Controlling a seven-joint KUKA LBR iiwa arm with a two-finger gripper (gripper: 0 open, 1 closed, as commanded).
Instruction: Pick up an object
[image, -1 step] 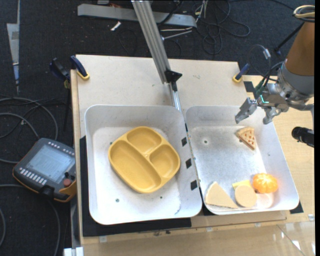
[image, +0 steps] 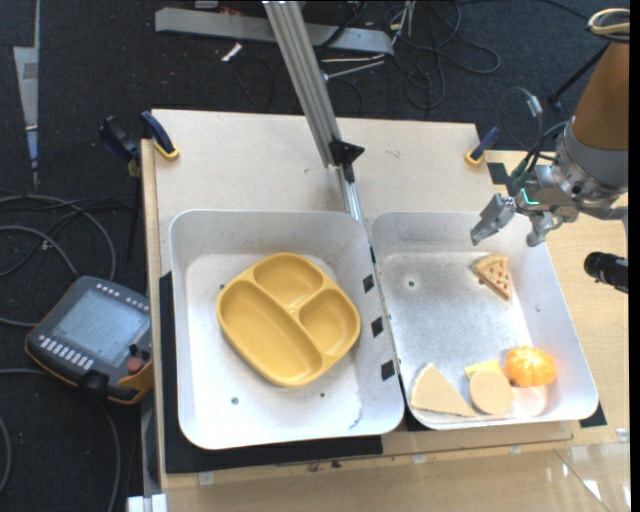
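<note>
Pincer (image: 516, 222) hangs over the far edge of the right shallow white bin (image: 570, 330), fingers spread apart, gripping nothing. Nearest target: tan waffle-patterned wedge (image: 494, 275), just below it near the far right corner. Risk: the flat wedge lies by the bin wall; fingers may strike the wall or slide off.

Bench (image: 250, 160) of pale board on dark carpet, blue-and-yellow clamps at its far corners (image: 158, 138) (image: 480, 148). Grey metal pole (image: 310, 85) slants in from the top down to a black bracket at the seam between the two bins (image: 190, 330) (image: 450, 235). Teach pendant (image: 92, 338) with grey screen lies on the floor left of the bench, black cables (image: 60, 235) looping around it.
</note>
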